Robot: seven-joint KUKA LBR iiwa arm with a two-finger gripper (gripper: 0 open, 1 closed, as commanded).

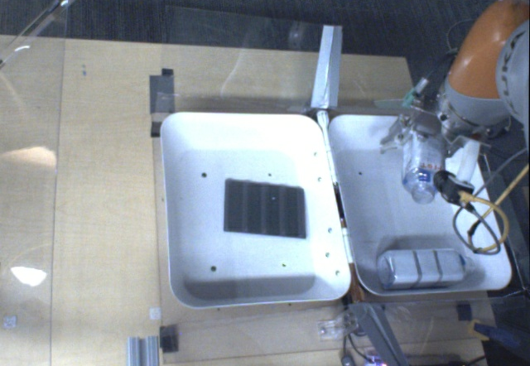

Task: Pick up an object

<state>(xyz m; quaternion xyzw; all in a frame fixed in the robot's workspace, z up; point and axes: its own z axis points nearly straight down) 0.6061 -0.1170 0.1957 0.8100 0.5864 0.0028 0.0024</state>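
Centre the tool [422, 134], its grip impossible to tell from here, over the clear bottle [420, 174] just beneath it in the right bin [364, 190], then lift straight.

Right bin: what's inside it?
In the right bin, a grey ridged block lies near its front edge. A clear plastic bottle sits under the gripper. The arm covers the bin's far right corner.

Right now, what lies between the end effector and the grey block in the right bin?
In the camera view, only bare white bin floor separates the end effector from the grey block; a yellow cable loops beside it.
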